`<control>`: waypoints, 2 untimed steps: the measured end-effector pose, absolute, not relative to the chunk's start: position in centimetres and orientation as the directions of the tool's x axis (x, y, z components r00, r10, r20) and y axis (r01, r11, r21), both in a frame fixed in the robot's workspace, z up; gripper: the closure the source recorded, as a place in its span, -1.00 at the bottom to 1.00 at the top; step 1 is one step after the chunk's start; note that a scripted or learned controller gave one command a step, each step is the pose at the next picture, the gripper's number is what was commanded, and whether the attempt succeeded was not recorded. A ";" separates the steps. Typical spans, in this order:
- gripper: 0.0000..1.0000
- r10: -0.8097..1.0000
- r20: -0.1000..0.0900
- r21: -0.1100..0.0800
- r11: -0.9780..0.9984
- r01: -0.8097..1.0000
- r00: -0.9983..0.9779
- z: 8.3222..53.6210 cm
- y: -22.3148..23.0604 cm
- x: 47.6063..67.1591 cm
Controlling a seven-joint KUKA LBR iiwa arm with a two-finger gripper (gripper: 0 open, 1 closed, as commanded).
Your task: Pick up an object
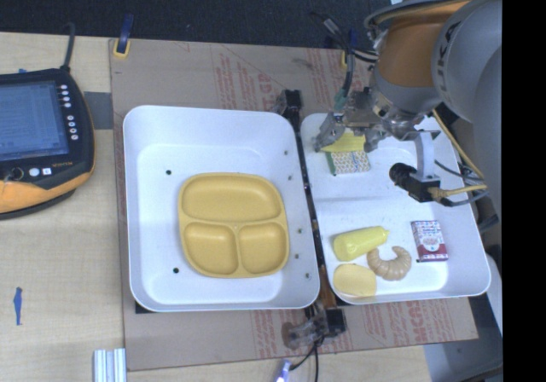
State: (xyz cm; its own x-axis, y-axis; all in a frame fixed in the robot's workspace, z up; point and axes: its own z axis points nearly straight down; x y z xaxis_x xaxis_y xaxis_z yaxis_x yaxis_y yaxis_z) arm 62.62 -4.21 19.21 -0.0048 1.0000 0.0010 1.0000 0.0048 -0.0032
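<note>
My gripper (pixel 350 138) is low over the far left corner of the right bin (pixel 465 286). It is open, with one finger on each side of a small yellow and green checked packet (pixel 350 157) that lies on the bin floor. Whether the fingers touch the packet I cannot tell. Nearer the front of this bin lie a yellow oblong piece (pixel 358 241), a flat yellow round piece (pixel 354 280), a tan croissant-shaped toy (pixel 391 263) and a small red box (pixel 428 240).
The left bin (pixel 149 201) holds a yellow divided plate (pixel 232 225). A black part with cables (pixel 411 182) hangs off the arm over the right bin's middle. A tablet controller (pixel 38 137) lies on the bench at far left.
</note>
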 end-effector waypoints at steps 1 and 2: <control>-1.00 1.000 -0.001 -0.001 0.002 1.000 -0.002 25.2 -11.4 65.6; -1.00 1.000 -0.001 -0.006 0.004 1.000 -0.004 17.0 -13.4 53.8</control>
